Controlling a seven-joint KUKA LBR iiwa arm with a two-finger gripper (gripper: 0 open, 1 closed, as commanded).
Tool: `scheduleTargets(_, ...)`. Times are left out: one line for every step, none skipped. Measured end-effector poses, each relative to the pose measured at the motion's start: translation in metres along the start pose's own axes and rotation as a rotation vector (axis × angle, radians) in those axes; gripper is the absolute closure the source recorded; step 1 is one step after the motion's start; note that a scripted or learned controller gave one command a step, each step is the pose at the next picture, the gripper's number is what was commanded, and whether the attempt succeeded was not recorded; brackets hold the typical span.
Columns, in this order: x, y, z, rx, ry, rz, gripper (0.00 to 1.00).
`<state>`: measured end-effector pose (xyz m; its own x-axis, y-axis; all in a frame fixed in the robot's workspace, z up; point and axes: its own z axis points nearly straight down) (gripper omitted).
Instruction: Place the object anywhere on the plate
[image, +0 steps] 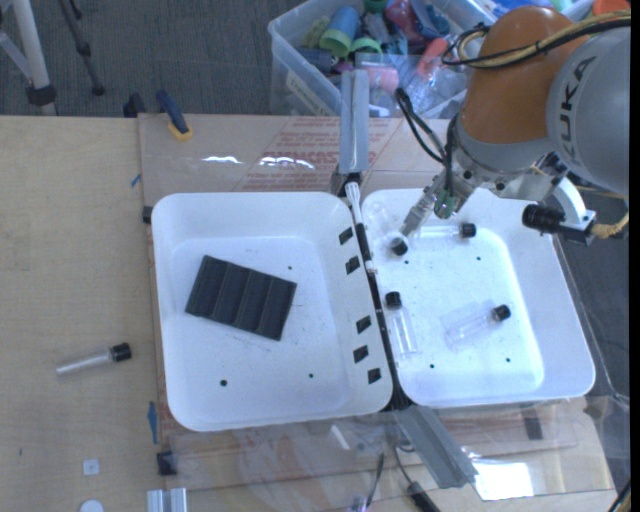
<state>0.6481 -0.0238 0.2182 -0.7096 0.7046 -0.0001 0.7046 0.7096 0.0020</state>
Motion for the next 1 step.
scheduleTargets(0.0448,0.0239,0.0338,0.004,0.002,0.433,1.00)
